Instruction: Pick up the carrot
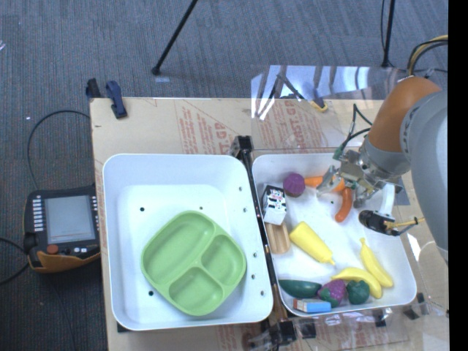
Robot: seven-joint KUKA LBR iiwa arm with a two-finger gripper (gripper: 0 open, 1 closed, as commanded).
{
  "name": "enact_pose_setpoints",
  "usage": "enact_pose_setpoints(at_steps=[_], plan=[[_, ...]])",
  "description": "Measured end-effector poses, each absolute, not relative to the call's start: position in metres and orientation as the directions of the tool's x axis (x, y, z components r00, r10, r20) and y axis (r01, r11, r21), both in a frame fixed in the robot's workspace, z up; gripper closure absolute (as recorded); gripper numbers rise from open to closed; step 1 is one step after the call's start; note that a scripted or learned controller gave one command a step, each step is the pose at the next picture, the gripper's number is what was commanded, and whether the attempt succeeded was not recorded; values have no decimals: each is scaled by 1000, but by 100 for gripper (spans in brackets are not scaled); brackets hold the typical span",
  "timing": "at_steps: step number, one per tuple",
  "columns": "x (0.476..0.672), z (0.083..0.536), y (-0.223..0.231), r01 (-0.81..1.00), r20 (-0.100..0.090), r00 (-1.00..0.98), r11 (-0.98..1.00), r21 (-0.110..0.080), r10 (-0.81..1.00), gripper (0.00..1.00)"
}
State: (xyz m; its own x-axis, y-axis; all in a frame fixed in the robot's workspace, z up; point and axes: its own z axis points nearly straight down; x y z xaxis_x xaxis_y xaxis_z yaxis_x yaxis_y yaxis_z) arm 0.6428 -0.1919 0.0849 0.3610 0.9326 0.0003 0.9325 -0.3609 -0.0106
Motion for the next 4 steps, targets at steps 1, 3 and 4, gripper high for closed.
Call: enact_pose_setpoints(at_steps=[1, 3, 4], plan=[[643, 86, -186, 782, -2, 623, -623, -14, 782, 0], [567, 87, -140, 792, 0, 610, -610, -12, 793, 100], [633, 226, -79, 746, 8, 666, -666, 3, 746, 100]])
